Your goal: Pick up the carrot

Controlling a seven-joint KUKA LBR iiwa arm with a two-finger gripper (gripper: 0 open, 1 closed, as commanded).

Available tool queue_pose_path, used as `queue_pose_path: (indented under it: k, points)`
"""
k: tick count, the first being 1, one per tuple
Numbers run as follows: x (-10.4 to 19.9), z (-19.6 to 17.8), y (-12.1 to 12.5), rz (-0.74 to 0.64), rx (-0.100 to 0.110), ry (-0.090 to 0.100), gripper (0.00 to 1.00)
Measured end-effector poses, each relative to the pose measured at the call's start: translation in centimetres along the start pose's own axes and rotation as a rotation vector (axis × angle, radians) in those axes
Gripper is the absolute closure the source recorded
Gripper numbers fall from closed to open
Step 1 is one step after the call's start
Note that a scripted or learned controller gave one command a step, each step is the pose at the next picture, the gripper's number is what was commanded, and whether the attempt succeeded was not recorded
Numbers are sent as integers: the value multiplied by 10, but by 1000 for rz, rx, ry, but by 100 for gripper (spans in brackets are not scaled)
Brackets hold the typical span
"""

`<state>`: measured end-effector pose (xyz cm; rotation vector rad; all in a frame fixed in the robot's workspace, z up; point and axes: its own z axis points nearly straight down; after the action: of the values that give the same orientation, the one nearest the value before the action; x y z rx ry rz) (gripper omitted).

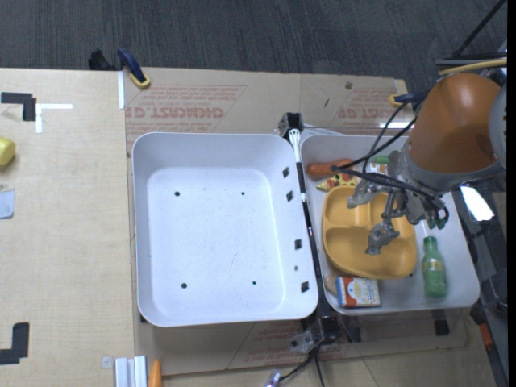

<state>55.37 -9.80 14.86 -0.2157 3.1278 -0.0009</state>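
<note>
The carrot [326, 168] is a small orange stick lying along the far left rim of the right bin [459, 297], partly under cables. My gripper [369, 219] hangs over a yellow two-part dish [355, 252] in the middle of that bin, to the near right of the carrot and apart from it. It is open, and its two grey fingers [379, 237] are spread with nothing between them. The orange-banded wrist [455, 123] covers the bin's far right corner.
A green bottle [434, 268] lies at the right bin's near right side. A small printed box [357, 291] rests at its front edge. A yellow item [333, 183] sits just beside the carrot. The left bin [145, 240] adjoins on the left. A yellow object [5, 151] lies far left on the bench.
</note>
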Motion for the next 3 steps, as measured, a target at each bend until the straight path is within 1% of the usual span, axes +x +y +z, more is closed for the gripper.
queue_pose_path:
  k: [1, 2, 3]
  points:
    - [-38, 54, -44, -7, -1, -2, 0]
    - [-36, 43, -39, -10, -13, 15, 100]
    - [-16, 46, -52, -341, -7, -17, 100]
